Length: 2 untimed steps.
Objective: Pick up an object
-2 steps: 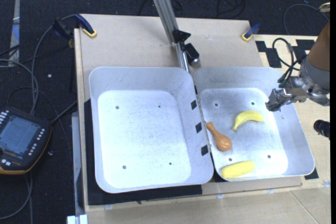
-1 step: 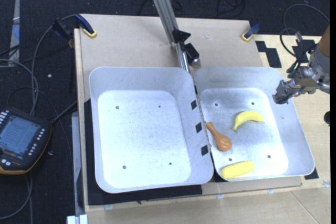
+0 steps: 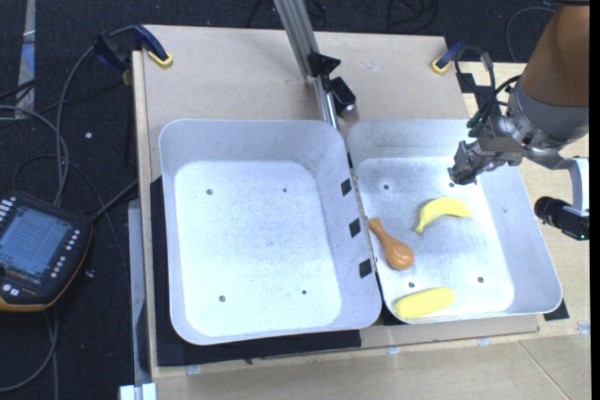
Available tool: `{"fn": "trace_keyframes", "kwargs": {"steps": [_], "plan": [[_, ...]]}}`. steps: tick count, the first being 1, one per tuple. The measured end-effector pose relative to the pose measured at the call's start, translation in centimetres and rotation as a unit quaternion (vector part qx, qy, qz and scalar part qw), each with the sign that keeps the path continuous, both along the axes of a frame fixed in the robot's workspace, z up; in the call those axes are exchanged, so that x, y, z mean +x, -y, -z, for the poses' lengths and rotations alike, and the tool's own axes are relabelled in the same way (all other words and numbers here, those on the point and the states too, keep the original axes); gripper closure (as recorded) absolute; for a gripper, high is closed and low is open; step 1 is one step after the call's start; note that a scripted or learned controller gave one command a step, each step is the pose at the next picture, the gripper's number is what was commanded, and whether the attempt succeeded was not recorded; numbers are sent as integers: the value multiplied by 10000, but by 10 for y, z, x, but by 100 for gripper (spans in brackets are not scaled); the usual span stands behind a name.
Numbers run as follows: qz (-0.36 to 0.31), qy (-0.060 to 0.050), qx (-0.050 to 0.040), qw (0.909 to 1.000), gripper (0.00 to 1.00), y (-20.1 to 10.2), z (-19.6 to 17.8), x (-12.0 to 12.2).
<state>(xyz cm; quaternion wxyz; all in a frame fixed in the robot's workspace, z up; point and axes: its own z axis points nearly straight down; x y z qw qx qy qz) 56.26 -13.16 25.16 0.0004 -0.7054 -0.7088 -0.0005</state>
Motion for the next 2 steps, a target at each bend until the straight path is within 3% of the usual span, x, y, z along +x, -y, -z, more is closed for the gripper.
{"fn": "trace_keyframes", "kwargs": {"steps": [2], "plan": [[-4,0,0,10000,100,-120,-3,14]]}}
